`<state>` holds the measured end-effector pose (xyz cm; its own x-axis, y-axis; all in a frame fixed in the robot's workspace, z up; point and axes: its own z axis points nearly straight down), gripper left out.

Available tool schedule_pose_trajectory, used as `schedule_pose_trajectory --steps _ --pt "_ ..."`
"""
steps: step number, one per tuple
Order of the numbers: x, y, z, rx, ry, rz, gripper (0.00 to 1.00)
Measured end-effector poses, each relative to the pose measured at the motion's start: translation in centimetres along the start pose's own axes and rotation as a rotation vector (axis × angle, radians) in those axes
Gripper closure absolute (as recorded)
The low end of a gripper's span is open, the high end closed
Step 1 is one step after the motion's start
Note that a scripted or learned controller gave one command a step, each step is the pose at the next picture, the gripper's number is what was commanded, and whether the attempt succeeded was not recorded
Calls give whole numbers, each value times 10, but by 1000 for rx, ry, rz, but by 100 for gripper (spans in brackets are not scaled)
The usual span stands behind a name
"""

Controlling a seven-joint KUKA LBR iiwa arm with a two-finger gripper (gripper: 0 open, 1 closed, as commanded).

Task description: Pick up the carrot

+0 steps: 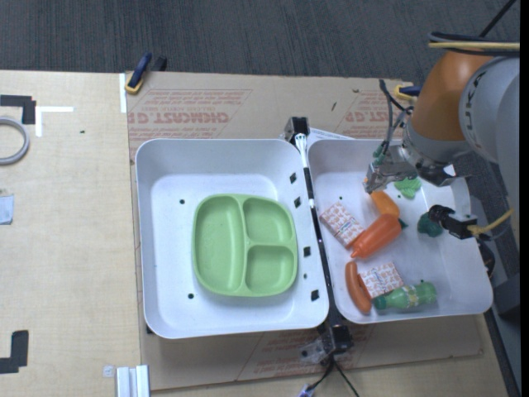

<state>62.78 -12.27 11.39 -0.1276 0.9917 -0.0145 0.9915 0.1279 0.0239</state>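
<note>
The carrot (pixel 376 235) is seen lying at a slant near the middle of the right bin (pixel 450 271), just beside a patterned packet (pixel 340 222) on its left. The pincer (pixel 385 177) is poised over the bin's far part, close above a small orange piece (pixel 384 203) that sits just past the carrot's upper end. Whether the pincer is open or closed cannot be told from this angle, and nothing can be made out in its grip.

Trouble is easily pictured here. The small orange piece could be taken in place of the carrot, being nearer and of like colour. An orange-red sausage (pixel 357 288) lies towards the bin's front, and that too could be mistaken for it. The carrot's rounded, tapering body is judged likely to slip if it is pinched off-centre. With a descent slightly off, the packet could be nudged or caught along with it. A green lump (pixel 407 187) and a darker one (pixel 430 222) are crowded beside the wrist and could be knocked. The left bin (pixel 157 222), with its green divided plate (pixel 245 245), is well apart.
</note>
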Motion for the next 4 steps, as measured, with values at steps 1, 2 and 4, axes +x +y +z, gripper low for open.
schedule_pose_trajectory --steps 1,2,4 --pt "0 0 0 1 0 0 0" --pt "-1 0 -10 0 0 1 100" --pt "10 -6 21 24 15 -57 0"
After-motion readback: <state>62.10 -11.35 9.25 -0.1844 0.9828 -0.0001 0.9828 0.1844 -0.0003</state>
